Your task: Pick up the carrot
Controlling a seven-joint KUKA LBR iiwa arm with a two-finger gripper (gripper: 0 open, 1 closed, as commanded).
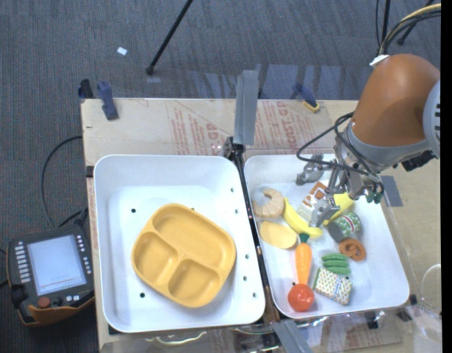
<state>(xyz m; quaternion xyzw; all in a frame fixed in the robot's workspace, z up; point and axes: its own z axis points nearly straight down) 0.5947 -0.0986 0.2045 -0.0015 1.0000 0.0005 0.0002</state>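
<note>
A yellow divided plate lies in the left bin, well apart from the hand. In the right bin, a banana lies just beside the hand. A red tomato, a green pea pod and a pretzel lie below it. A teach pendant rests on the floor, far left.

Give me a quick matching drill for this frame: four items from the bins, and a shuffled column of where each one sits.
Items:
1. carrot
2. tomato
3. yellow tray
4. banana

Places:
A. left bin
B. near front edge of the right bin, just below the carrot's tip
C. middle of the right bin, lying lengthwise, green top toward the back
D. just behind the carrot's green top, beside the gripper

Pairs: 1-C, 2-B, 3-A, 4-D
</note>
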